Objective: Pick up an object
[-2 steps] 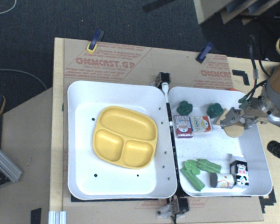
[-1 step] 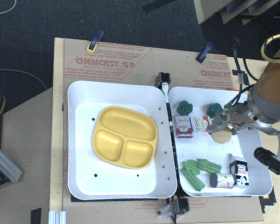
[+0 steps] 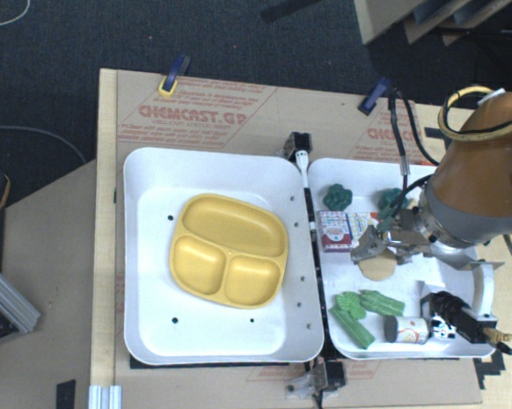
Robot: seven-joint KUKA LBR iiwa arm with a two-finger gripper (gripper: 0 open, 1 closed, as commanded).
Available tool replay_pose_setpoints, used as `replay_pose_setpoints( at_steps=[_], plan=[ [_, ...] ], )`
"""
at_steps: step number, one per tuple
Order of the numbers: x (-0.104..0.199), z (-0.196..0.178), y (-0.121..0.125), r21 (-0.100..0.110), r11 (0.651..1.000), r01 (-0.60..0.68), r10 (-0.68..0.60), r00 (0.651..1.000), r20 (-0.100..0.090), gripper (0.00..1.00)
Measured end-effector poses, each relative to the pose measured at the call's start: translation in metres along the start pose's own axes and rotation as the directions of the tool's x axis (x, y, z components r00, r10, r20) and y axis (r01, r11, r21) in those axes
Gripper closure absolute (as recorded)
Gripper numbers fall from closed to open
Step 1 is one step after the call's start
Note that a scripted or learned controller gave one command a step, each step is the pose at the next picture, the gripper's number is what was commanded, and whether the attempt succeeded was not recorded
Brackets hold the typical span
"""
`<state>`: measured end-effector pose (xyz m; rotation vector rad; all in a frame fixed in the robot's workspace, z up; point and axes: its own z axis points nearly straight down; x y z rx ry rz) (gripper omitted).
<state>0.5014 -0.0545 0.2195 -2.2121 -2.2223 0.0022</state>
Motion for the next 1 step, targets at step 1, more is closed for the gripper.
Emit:
replay_pose_setpoints(
  at_steps=[1],
  plan=[
    [0.0409, 0.0051, -0.0154, 0.0, 1.0, 0.0, 0.0, 1.0, 0.0, 1.0]
  ],
)
